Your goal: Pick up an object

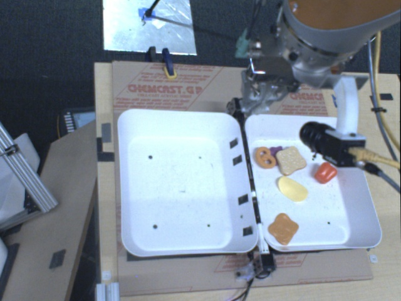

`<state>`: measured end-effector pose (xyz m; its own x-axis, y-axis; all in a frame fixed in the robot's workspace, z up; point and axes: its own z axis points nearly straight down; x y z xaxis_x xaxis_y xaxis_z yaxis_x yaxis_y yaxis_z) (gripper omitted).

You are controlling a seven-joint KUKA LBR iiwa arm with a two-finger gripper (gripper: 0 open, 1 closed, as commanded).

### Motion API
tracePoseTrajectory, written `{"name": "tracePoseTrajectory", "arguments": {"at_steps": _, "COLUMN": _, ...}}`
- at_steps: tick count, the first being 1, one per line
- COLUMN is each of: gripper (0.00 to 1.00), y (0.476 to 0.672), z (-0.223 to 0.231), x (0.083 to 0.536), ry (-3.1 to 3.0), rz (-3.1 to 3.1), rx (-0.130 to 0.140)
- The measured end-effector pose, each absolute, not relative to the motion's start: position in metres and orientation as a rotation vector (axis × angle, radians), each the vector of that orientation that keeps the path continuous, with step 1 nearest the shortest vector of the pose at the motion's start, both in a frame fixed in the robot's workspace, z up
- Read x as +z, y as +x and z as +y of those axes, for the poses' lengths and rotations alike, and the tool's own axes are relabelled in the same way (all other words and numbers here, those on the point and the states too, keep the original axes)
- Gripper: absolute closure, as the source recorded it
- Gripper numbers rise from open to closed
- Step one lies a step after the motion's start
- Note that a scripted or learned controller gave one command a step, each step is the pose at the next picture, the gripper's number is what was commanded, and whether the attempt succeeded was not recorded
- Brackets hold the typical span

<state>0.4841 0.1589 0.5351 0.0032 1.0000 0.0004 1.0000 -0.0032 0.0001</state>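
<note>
Five food pieces (pixel 292 160) cluster in right bin (pixel 357 231), beside black fixture (pixel 326 143).

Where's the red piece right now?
The red piece lies in the right bin, toward its far right side, just right of the bread slice and up-right of the yellow piece.

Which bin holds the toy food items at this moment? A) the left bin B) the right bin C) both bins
B: the pretzel, bread slice and red piece all lie in the right bin.
</note>
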Motion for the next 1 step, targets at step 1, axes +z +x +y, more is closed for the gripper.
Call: {"name": "tracePoseTrajectory", "arguments": {"at_steps": 1, "gripper": 1.00, "y": 0.5013, "z": 0.2192, "x": 0.5348, "ry": -2.213, "rz": -2.231, "rx": -0.005}}
